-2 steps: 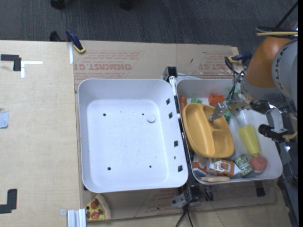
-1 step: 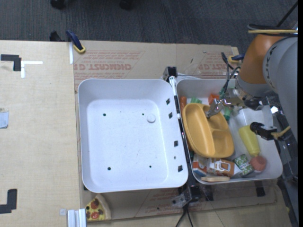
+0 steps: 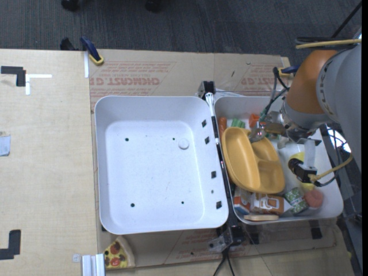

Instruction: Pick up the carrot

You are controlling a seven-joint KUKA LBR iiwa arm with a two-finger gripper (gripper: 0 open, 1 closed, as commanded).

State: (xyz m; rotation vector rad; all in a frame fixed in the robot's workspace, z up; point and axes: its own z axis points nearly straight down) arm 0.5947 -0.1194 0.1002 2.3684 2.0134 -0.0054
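Carrot (image 3: 254, 121): probably the small orange piece at the top of the right bin (image 3: 330, 209), right of centre in the frame, wedged between packets and the yellow bowl (image 3: 253, 161); identity uncertain, mostly hidden.
Arm (image 3: 322, 88): reaching in from the right edge, wrist over the upper part of the right bin.
End effector (image 3: 260, 132): low by the bowl's upper rim, just beside the orange piece; cannot tell whether released or clenched, nor whether grasping anything.
Step in hand: closing in on the carrot, by judgement.
Doing it well: descend straight, keep clear of the bowl rim, centre over the orange piece, avoid pinching packets.
Risk: bowl nudged or caught instead.
Left bin (image 3: 103, 171): not involved.
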